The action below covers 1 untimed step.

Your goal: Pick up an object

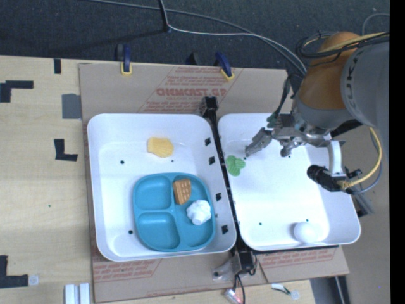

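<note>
- The right bin (pixel 288 198) has a wide bare floor through its middle; its left wall runs along the black divider (pixel 221 170) between the two bins.
- The gripper (pixel 273 143) hangs over the upper left part of the right bin, its jaws spread apart with nothing between them; one dark finger slants down-left toward the divider.
- A small green object (pixel 235 165) lies in the right bin just beside the left wall, near the tip of that slanted finger but apart from it.
- A white ball-like object (pixel 308 232) sits near the right bin's lower rim, well apart from the gripper.
- The grey arm (pixel 354 87) with its orange band crowds the right bin's upper right corner, and a black hose fitting (pixel 326 177) juts over the right rim.
- The left bin (pixel 104 170) holds a blue divided tray (pixel 155 223) in its lower half.
- In the tray's upper right compartment stands a brown waffle-like piece (pixel 182 190); a white crumpled lump (pixel 199 212) lies just below it.
- A yellow object (pixel 160 147) lies on the left bin's floor above the tray, apart from it.
- Both bins rest on a cardboard sheet (pixel 177 90) on the desk, held by two clamps at its top edge.
</note>
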Motion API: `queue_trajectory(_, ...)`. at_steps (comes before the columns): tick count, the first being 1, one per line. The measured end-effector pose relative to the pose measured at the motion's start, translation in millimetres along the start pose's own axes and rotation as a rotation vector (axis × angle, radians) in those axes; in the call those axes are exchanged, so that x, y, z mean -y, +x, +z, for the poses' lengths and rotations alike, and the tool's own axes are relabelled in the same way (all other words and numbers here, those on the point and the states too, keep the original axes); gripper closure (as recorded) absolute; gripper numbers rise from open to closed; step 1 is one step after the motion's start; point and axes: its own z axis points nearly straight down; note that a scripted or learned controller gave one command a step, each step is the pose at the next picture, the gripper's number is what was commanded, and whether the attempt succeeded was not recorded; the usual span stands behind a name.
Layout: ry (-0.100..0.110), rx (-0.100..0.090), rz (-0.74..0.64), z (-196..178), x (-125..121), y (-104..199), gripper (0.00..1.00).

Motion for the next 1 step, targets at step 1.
queue_trajectory(1, -0.005, 0.000, -0.003, -59.4, 22.9, 36.5, 0.00)
